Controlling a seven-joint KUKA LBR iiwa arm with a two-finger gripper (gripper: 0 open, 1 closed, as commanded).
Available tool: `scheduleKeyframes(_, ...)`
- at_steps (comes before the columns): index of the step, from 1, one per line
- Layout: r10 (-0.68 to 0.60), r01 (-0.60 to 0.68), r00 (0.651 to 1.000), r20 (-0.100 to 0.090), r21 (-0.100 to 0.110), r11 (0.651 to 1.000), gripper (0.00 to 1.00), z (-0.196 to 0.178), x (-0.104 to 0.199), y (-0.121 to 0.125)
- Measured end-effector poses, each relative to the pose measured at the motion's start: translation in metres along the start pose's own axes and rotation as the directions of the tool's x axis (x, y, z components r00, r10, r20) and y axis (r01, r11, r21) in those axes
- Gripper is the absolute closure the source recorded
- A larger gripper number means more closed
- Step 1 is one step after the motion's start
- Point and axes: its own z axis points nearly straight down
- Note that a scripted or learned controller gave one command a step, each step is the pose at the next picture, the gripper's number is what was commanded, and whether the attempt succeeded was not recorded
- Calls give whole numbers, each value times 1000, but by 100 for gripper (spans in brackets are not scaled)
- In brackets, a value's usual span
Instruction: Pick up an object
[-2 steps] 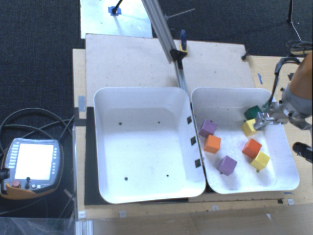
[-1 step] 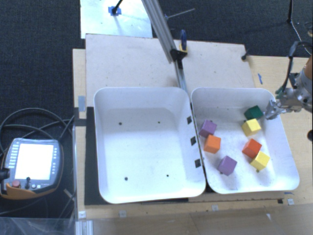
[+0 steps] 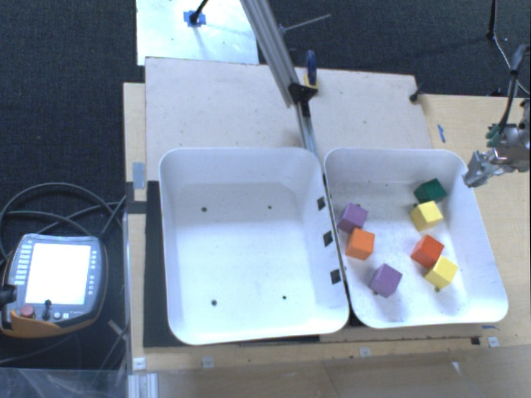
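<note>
Blocks lie in right bin, left of jaws

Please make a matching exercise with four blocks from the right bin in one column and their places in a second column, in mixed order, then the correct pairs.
Things:
1. green block
2. orange block beside the divider
3. lower purple block
4. lower yellow block

Places:
A. just below the upper purple block
B. touching the red-orange block, toward the near right corner
C. farthest back, above the upper yellow block
D. near the front wall, mid-bin

Pairs: 1-C, 2-A, 3-D, 4-B
</note>
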Motion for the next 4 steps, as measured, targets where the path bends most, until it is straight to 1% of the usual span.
scheduleKeyframes(1, -4, 4, 1000, -4, 6, 1000, 100, -1, 49, 3)
scheduleKeyframes(3, -5, 5, 1000, -5, 7, 1000, 100, 1, 148, 18)
scheduleKeyframes(4, -4, 4, 1000, -4, 7, 1000, 100, 11, 189, 26)
